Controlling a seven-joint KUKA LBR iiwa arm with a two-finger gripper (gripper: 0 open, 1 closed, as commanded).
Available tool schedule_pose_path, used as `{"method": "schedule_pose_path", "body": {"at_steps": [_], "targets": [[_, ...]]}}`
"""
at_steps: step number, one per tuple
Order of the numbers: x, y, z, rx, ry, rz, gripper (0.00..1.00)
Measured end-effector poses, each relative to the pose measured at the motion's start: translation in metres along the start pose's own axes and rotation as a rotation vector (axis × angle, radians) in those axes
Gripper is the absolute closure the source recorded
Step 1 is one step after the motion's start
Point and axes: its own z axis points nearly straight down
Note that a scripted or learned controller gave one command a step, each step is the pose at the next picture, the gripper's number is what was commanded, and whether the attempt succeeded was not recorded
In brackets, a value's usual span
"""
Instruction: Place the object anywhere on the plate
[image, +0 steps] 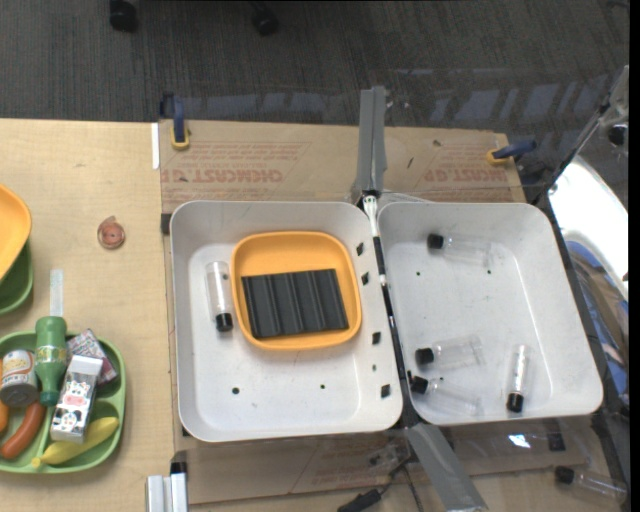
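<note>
Plate (296, 252) in left bin (195, 390) carries a dark ribbed block (296, 303). Clear vial (217, 294) lies beside the plate, not on it. Placement judged undone. End effector state: cannot tell, so no offsets from it.

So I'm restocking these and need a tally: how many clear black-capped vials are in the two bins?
5. One vial lies in the left bin beside the yellow plate; the right bin holds four: upper left, lower left, bottom left corner, lower right.
</note>
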Motion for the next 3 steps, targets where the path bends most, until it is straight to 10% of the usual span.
{"method": "schedule_pose_path", "body": {"at_steps": [1,3], "targets": [[0.0,0.0,0.0,0.0,0.0,0.0,0.0],[0.0,0.002,0.163,-0.003,0.0,-0.507,0.0]]}}
